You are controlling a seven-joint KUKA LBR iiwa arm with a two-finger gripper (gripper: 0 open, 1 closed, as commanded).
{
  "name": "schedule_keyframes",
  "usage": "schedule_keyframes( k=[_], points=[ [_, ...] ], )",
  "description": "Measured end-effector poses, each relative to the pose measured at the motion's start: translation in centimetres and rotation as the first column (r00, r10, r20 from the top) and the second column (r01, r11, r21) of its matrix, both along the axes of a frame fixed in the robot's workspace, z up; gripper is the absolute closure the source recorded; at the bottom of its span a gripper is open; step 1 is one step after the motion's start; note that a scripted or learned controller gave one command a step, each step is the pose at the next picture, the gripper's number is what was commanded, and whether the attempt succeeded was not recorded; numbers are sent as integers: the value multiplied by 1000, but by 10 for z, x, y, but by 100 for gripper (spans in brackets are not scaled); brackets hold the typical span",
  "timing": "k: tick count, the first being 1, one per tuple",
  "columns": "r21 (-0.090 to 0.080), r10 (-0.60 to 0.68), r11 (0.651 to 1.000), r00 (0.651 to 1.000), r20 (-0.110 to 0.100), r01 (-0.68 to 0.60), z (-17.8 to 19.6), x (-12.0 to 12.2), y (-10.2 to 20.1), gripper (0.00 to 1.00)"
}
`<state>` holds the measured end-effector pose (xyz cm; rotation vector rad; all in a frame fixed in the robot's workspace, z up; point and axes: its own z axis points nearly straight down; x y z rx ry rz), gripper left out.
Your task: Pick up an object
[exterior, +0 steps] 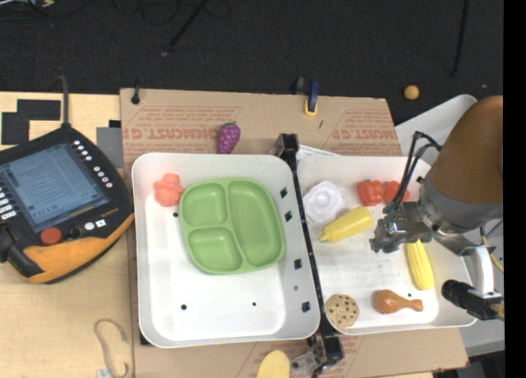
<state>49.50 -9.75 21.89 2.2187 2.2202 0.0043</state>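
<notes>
The right bin holds several toy foods: a yellow squash-like piece, a white lumpy piece, a red piece, a corn cob, a brown drumstick and a round cookie. My gripper hangs low over this bin, between the yellow piece on its left and the corn cob on its right. I see nothing held in it. The arm's grey and orange wrist covers the bin's right side.
The left bin carries a green divided plate and a pink-orange toy at its far left corner. Purple grapes lie on the cardboard behind. A teach pendant sits at the left. A yellow toy lies below the bins.
</notes>
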Motion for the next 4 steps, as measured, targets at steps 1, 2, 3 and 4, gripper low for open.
schedule_keyframes(
  k=[1, 2, 3, 4],
  points=[
    [1, -1, 1000, 1000, -5, 1, 9, 0, -1, 100],
    [2, 3, 1000, 1000, -7, -3, -2, 23, 49, 100],
    [2, 3, 1000, 1000, -4, -3, 12, 50, 97, 100],
    [0, 1, 1000, 1000, -6, -1, -2, 74, 144, 100]
  ],
)
